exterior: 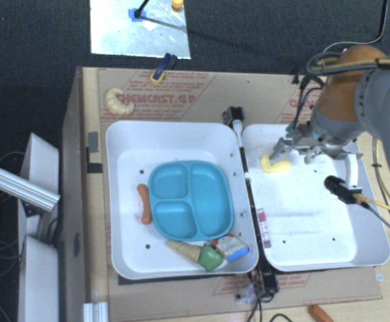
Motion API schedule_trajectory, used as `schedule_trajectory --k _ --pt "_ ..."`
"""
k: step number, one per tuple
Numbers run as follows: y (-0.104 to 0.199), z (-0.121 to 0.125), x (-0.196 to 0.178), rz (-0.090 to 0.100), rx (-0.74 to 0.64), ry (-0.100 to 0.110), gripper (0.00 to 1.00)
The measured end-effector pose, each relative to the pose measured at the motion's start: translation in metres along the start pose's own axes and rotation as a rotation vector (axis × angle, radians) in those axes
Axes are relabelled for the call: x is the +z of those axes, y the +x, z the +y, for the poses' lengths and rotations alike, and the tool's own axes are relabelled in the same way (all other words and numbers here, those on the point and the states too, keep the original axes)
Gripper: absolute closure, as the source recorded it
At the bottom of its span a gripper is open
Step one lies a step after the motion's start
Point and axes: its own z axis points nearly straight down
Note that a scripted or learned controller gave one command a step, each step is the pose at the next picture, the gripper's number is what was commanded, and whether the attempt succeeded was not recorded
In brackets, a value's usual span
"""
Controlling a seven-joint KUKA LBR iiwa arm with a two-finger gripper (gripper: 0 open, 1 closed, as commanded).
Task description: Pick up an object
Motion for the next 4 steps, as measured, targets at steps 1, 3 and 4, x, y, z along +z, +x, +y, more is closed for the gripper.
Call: schedule_trajectory --k 1,3,4 --pt "0.026 0.005 0.037 0.0 -0.003 0.0 0.0" --pt "-0.035 -0.007 -0.032 -0.002 0.0 -0.002 1.0" --pt "-0.035 -0.007 -0.031 -0.001 -0.001 -0.001 0.0"
